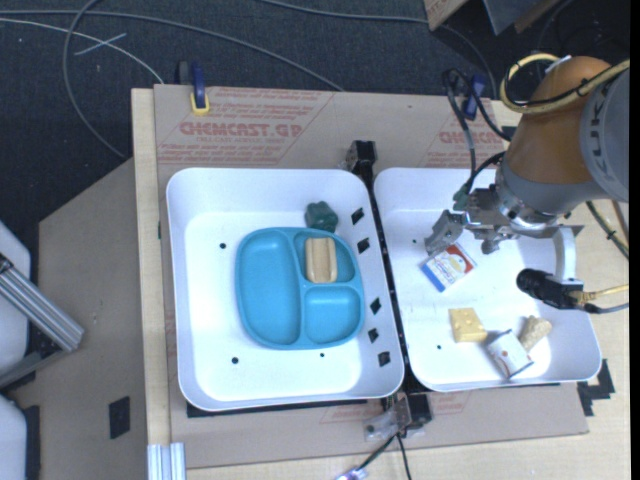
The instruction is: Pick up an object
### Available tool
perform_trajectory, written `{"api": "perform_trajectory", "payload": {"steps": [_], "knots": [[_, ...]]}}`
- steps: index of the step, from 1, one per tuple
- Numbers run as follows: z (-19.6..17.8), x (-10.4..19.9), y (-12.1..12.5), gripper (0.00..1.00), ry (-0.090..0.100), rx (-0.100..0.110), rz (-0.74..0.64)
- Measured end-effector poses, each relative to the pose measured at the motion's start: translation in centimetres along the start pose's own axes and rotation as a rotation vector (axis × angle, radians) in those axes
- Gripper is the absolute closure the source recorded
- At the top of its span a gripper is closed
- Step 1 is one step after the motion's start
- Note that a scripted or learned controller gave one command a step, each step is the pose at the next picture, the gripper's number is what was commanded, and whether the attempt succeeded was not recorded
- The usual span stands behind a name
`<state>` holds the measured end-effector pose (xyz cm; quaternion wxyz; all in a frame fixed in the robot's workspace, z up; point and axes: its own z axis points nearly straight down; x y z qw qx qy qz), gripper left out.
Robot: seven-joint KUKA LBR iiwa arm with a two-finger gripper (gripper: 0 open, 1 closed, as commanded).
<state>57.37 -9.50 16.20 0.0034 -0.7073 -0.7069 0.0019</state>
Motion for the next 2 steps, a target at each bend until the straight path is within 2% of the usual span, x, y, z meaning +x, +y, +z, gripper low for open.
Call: {"api": "perform_trajectory", "payload": {"steps": [1, 2], "knots": [[6.3, 0.4, -0.1, 0.0, 0.001, 0.0, -0.001], [4.8, 0.3, 0.1, 1.0, 0.0, -0.007, 0.0]]}}
